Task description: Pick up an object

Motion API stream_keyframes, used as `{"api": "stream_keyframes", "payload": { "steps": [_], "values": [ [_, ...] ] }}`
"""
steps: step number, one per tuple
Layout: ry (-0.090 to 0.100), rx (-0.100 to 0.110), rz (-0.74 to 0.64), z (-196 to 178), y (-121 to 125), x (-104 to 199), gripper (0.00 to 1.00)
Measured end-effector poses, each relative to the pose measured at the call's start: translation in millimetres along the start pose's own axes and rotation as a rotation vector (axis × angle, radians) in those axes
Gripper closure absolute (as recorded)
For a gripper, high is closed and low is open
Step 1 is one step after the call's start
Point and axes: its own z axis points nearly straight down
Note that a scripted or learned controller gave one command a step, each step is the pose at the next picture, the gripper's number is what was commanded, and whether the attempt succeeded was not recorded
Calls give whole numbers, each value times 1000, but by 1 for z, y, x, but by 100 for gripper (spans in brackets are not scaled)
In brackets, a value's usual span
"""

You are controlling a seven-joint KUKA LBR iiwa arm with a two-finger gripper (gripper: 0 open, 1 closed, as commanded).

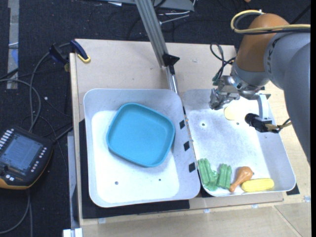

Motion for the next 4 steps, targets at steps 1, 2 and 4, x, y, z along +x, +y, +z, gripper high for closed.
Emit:
{"api": "stream_keyframes", "payload": {
  "steps": [1,2,4],
  "values": [
    [0,-1,-1,-52,7,9,100],
    [0,1,0,-85,7,9,100],
    [2,4,-5,-96,-17,113,100]
  ]
}}
